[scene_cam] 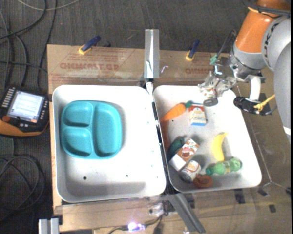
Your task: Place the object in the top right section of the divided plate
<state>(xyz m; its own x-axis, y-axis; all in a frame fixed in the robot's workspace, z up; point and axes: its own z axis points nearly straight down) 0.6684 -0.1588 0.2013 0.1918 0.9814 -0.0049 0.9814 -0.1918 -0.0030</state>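
Observation:
A teal divided plate [92, 128] lies in the left bin [107, 184], with two small sections on its left and one long section on its right. Nothing sits on the plate. My gripper [211, 92] hovers over the far edge of the right bin [249, 135], just right of a toy carrot [174, 111] and above a small white carton [198, 115]. Nothing shows between its tips. Further down in that bin lie a yellow banana [218, 146], a green item [223, 167], a small box [184, 152], a can [190, 170] and a brown piece [203, 181].
A metal post [151, 52] stands at the back between the two bins. Blue and yellow clamps [89, 44] hold the cardboard backing. A handheld pendant [20, 110] rests left of the bench, and cables trail on the floor.

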